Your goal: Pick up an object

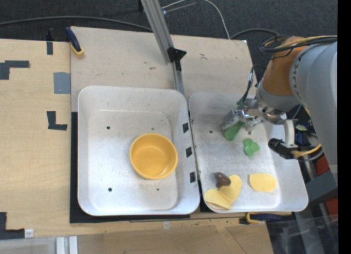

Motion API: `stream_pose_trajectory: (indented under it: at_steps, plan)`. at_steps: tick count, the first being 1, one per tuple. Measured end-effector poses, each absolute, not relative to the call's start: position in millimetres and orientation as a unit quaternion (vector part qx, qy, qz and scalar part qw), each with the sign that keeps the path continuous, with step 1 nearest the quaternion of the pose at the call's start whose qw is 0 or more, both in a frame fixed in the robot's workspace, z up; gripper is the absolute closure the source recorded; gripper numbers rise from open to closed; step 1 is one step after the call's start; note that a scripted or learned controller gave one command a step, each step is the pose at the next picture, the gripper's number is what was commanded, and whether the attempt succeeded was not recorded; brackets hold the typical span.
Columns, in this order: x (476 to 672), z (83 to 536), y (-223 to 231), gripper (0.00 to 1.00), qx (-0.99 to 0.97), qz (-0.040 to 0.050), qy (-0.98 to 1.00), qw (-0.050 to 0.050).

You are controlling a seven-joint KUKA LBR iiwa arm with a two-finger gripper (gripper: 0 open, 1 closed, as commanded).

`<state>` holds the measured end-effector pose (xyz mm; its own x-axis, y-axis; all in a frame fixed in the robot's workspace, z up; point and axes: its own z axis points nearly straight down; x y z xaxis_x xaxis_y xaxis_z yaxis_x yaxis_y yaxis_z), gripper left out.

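Your pincer (237, 122) sits low in the right bin, its two fingers spread apart on either side of a green piece, not closed on it

Nearest you, along the front edge of the right bin (290, 203), lie a yellow heart-shaped piece (226, 192), a small brown object (222, 179) touching it, and a yellow oval slice (262, 182) just to the right. Further back is a small green lump (251, 147), and beyond that the long green piece (233, 131) lies tilted under the pincer's parted fingers. In the left bin (93, 137) a yellow bowl (153, 155) stands upright, right of centre. The grey arm (307, 77) with its orange band enters from the right. Behind the bins, on the surface (120, 55), a metal pole (156, 17) leans away toward the far edge
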<state>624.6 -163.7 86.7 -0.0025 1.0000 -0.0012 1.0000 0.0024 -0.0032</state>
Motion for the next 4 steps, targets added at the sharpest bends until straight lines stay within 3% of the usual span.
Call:
stream_pose_trajectory:
  at_steps: [1, 4]
  plan:
    - [625.0, 98.1, -163.0, 1.0, -0.706, 0.0013, -0.708, 0.001]
    - [629.7, 249.4, -153.0, 1.0, -0.706, -0.0011, -0.708, -0.002]
